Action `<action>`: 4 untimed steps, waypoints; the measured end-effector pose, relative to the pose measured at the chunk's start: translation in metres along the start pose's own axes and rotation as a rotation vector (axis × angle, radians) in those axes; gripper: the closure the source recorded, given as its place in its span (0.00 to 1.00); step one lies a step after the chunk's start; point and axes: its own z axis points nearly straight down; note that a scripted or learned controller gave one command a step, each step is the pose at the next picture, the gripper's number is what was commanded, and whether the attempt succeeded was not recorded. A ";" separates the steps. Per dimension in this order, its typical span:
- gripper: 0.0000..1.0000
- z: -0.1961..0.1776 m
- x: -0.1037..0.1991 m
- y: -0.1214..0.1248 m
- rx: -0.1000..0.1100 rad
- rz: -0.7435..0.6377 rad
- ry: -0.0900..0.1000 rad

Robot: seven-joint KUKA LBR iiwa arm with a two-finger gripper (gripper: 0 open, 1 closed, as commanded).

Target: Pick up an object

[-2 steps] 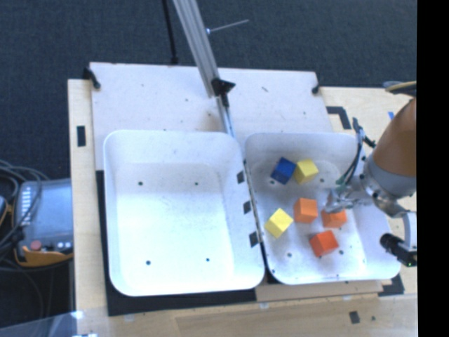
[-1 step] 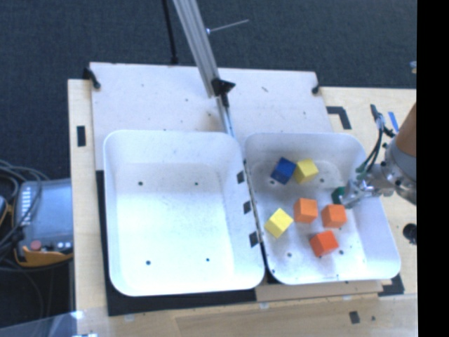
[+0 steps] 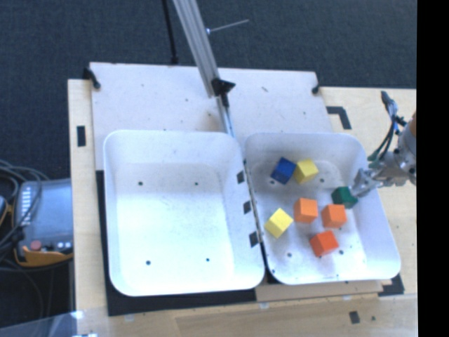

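The right bin (image 3: 382,258) holds several small blocks. A blue block (image 3: 283,170) and a yellow block (image 3: 306,170) lie side by side near its back. Another yellow block (image 3: 279,222) lies toward the left wall. Three orange blocks sit in the middle and front: one (image 3: 305,210), one (image 3: 334,216) and one (image 3: 324,243). A dark green block (image 3: 343,196) rests near the right wall. My gripper (image 3: 362,183) comes in over the right rim, low, just to the right of and above the green block, touching or nearly touching it.
The left bin (image 3: 175,209) stands beside the right one, their walls meeting in the middle. A slanted metal pole (image 3: 200,41) rises behind the bins. Cables and a grey box (image 3: 45,216) lie off the bench at the left.
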 end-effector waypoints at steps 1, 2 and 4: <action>1.00 0.020 -0.001 0.000 0.007 0.003 0.001; 1.00 0.014 0.046 -0.001 0.005 -0.004 0.004; 1.00 0.022 0.141 0.029 0.005 -0.005 0.004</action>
